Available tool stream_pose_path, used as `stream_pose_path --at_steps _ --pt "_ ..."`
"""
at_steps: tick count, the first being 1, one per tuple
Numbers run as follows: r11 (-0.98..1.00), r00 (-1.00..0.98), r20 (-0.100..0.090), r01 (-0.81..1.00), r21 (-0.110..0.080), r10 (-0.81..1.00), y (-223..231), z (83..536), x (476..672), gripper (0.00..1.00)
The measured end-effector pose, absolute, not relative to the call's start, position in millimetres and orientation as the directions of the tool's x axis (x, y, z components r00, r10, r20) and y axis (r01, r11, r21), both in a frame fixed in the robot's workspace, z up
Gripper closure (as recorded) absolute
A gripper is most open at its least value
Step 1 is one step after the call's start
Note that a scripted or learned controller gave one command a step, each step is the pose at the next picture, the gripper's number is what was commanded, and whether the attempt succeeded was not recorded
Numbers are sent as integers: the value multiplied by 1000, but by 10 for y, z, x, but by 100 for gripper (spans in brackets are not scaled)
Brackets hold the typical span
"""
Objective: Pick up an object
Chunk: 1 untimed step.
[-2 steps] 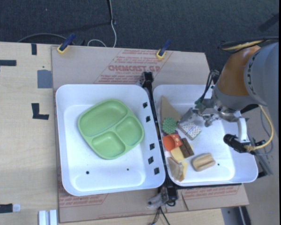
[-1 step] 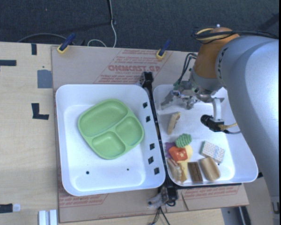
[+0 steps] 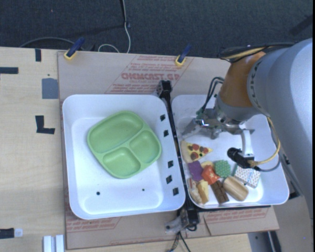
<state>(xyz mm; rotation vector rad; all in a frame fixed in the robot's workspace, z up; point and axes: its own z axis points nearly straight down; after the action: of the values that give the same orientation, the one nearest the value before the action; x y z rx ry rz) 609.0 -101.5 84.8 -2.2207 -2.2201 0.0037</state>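
The gripper (image 3: 207,124) is seen above the right bin (image 3: 275,193); the toy food (image 3: 218,175) lies just below it. The jaws' state cannot be told.

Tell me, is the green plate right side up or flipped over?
Right side up. The green plate lies in the left bin, its three hollow sections facing up.

Two bins side by side on the surface (image 3: 21,156). Left bin (image 3: 79,193): divided plate (image 3: 124,144) in its rear half. Right bin (image 3: 275,190): toy food cluster along its front, pizza slice (image 3: 194,151) at cluster's rear left. Tool (image 3: 207,124) over right bin's rear, behind pizza slice.
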Motion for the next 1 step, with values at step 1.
stream_pose_path --at_steps 1 --pt "5 -5 3 1000 1 1000 -482 1898 5375 0"
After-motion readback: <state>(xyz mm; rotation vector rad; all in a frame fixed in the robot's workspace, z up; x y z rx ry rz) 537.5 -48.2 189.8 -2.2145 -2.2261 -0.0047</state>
